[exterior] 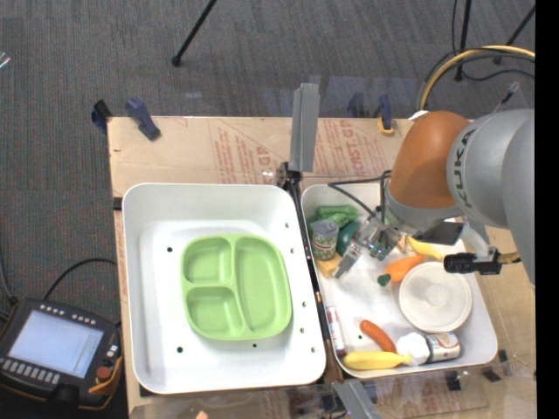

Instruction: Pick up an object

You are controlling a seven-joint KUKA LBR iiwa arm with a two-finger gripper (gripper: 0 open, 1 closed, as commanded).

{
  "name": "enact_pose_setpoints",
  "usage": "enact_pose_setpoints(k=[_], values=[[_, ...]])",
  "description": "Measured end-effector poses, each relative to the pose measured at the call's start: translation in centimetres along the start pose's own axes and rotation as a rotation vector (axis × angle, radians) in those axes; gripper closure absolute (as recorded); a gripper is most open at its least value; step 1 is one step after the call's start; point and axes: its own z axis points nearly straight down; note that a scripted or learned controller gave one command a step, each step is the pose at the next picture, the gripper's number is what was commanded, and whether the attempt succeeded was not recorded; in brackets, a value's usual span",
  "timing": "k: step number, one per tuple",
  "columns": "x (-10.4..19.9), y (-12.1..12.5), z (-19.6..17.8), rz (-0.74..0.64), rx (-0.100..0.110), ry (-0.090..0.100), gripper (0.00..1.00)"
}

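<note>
My gripper hangs over the upper left part of the right bin, with the grey arm and its orange band reaching in from the right. Just to its left stands a small green can. A dark green item lies right beside the gripper, and a green packet lies behind it. An orange carrot sits just right of the gripper. Nothing shows in its grasp.
The right bin also holds a white bowl, a yellow banana, a red-orange piece, a second yellow banana, a small bottle and a marker. A green divided plate lies in the left bin.
</note>
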Motion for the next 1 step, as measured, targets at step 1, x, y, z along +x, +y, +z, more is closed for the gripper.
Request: enact_pose_setpoints(k=[1], values=[[0.76, -5.90, 0.06, 0.103, 0.002, 0.001, 0.00]])
